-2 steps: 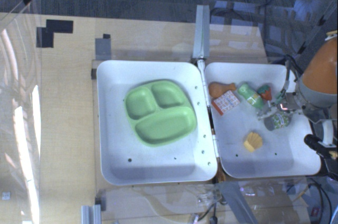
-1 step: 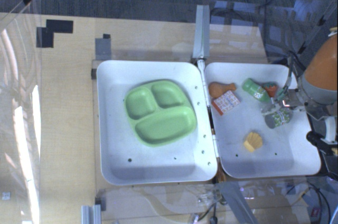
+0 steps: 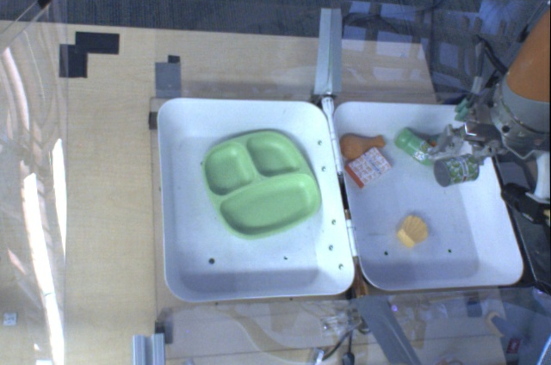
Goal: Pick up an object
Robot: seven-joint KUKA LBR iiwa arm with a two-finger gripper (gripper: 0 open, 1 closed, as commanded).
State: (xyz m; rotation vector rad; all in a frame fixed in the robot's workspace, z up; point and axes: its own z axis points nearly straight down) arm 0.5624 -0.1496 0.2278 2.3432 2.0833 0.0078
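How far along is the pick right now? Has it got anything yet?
Done: the gripper has reached the upper right part of the right bin. In hand: it sits right at a grey can, beside a green object; whether the can is gripped cannot be told. Left: a confirmed grasp and a lift. The yellow piece, the orange item and the small printed box lie untouched.

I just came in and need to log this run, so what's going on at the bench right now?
A grey arm with an orange band reaches in from the right, its claw low over the right bin, near the far right part. A small grey-green can-like object sits right under it, but a grasp cannot be confirmed. Also in that bin: a green item, an orange piece, a small printed card and a yellow chunk. The left bin holds a green divided plate.
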